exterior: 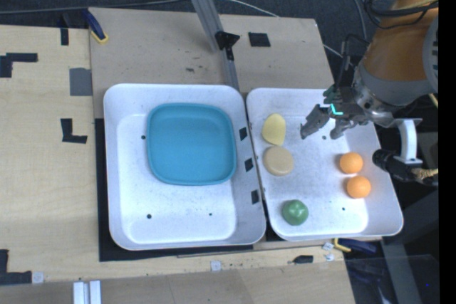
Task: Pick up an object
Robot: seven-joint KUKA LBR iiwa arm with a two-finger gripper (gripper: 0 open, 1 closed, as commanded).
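The right bin (377,221) holds a pale yellow lemon-like piece (274,129), a beige round piece (278,161), a green ball (294,211) and two orange balls (350,163) (358,187). My gripper (322,129) hangs over the upper middle of that bin, right of the yellow piece and above-left of the oranges. Its two dark fingers (311,126) are spread apart with nothing between them.
The left bin (117,153) carries a blue square plate (191,143). A grey metal pole (206,7) slants across the back of the bench. Cables run behind the right bin. The arm's body (399,60) fills the right side.
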